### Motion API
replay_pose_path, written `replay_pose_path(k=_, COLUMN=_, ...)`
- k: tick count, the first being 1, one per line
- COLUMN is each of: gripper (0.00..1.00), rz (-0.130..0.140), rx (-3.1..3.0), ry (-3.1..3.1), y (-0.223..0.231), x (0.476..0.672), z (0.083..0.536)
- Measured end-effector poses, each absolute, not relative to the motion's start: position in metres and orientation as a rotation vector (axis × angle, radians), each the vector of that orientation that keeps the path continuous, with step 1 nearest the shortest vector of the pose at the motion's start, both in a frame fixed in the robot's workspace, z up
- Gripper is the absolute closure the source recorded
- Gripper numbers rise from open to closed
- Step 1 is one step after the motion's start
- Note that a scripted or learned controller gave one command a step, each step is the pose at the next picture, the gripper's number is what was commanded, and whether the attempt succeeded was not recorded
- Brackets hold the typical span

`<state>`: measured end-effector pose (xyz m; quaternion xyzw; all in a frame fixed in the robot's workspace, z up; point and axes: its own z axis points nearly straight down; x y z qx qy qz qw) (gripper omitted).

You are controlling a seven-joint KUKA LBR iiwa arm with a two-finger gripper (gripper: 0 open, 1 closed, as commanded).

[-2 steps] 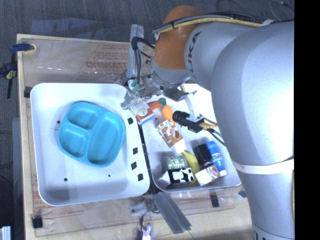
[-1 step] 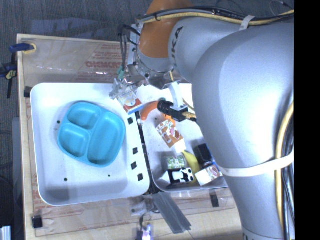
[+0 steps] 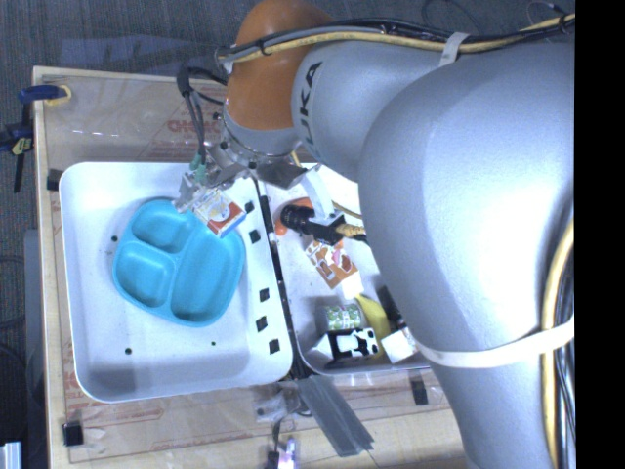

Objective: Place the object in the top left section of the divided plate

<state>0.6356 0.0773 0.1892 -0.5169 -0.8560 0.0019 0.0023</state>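
A blue divided plate [image 3: 181,267] lies in the left white bin [image 3: 88,291], with two small sections on its left and one large section on its right. My gripper [image 3: 203,199] hangs over the plate's upper right rim. It is shut on a small orange and white box [image 3: 227,220], which sticks out from the fingertips toward the lower right, above the rim beside the bin divider. The box's underside is hidden.
The right bin [image 3: 312,355] holds several items: a dark bottle with an orange cap [image 3: 311,221], a patterned carton [image 3: 332,262], a green can [image 3: 344,317], a yellow piece [image 3: 371,313] and a black and white box [image 3: 354,344]. The arm's large grey body [image 3: 459,193] covers the right side.
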Motion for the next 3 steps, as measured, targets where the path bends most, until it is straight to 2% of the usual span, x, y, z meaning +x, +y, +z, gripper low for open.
replay_pose_path(k=1, gripper=1.00, rz=0.004, rx=-1.244, ry=-2.881, y=0.1635, x=0.5912, z=0.2140)
replay_pose_path(k=2, gripper=0.00, rz=0.005, rx=-1.244, ry=-2.882, y=0.1631, x=0.5914, z=0.2141)
replay_pose_path(k=3, gripper=1.00, rz=0.007, rx=-1.239, ry=-2.882, y=0.1640, x=0.5920, z=0.2224)
